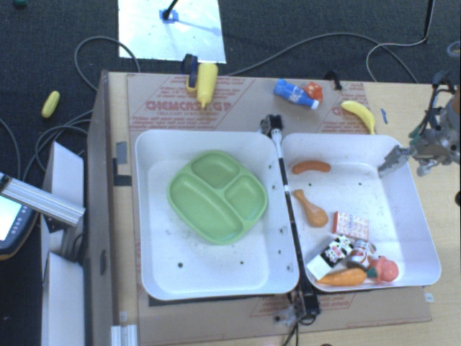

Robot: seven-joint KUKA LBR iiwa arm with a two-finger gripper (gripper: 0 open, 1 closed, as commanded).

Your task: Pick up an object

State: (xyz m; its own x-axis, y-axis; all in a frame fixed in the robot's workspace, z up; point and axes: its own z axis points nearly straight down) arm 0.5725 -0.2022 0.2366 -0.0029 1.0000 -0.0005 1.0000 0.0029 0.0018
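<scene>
carrot [344, 277]: lies in the right bin [418, 215], untouched
gripper [403, 157]: over the bin's far right rim, fingers' state unclear
progress: nothing lifted; the whole pick remains

From my remote station I saw little of the arm [450, 125]: a small grey stretch at the frame's right edge, with a faint orange-tan patch at the very border. The gripper [403, 157] read as a cluster of dark grey metal parts, angular and bracket-like, with lighter grey facets catching the light. One pale grey finger [390, 161] tapered to a blunt tip. Thin dark cabling or rods ran above the assembly. Markings and screws were too blurred to log.
</scene>
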